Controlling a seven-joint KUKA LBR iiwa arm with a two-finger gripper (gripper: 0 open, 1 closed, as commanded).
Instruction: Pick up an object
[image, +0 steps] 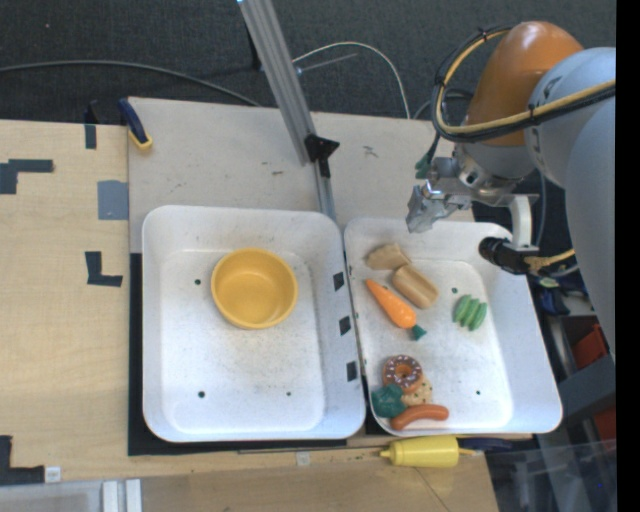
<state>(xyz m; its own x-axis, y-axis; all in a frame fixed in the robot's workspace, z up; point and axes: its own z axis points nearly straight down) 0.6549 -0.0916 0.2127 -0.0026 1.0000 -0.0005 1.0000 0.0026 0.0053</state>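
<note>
While the jaws (422, 217) hang over the far rim of the right bin (520, 400), their opening impossible to tell, I read the approach step: next I must descend onto the carrot (392, 304) lying mid-bin beside the bread roll (414, 285).

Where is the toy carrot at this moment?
The carrot lies in the right bin, near its left side, touching the bread roll and above the doughnut.

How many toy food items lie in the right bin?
7, perhaps more hidden: bread piece, hot dog bun, carrot, green pod, donut, green piece, sausage.
</note>
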